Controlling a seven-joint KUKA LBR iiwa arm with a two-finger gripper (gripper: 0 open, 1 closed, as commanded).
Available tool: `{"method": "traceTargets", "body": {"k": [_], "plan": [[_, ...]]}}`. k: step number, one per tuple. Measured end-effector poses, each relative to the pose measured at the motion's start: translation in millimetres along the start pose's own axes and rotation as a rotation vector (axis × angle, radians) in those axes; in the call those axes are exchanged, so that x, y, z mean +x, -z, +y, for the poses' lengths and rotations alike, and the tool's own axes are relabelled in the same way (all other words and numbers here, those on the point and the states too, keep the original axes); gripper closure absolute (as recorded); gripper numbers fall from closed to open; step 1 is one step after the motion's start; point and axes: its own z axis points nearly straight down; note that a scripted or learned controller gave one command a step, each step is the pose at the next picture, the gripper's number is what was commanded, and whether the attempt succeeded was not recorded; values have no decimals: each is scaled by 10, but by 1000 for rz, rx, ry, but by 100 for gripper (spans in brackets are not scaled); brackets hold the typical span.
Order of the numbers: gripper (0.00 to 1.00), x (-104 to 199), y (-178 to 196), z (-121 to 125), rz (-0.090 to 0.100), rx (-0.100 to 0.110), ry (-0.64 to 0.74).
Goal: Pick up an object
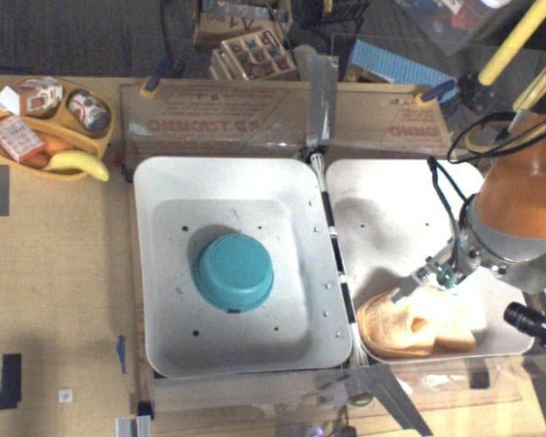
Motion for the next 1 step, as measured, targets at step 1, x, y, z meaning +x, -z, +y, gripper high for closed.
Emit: {"method": "traceTargets", "body": {"k": [1], "plan": [[0, -870, -614, 393, -3, -2, -49]]}}
